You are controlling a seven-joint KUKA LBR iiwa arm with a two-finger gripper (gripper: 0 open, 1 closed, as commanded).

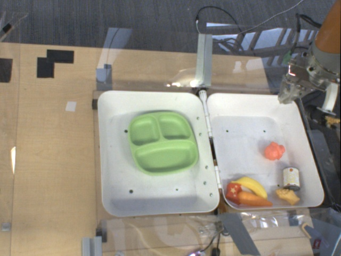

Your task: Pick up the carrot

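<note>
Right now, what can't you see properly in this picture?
- Gripper: blurry, so open or shut is unclear.
- Arm: cut off by the picture's right edge.
- Carrot: its left end is tucked under the banana.
- Small can: label too small to read.

Two white bins (154, 201), one green plate (161, 142), one carrot (254, 199), one banana (252, 185), perhaps four other small items.

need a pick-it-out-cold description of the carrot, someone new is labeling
Start at the right-hand white bin, the one without the green divided plate, and go to its near-left corner, where three items are bunched. The carrot is the long orange piece lying nearest the bin's front edge, just below the yellow banana and right of the red pepper-like piece. It is the only orange, tapered one.
</note>
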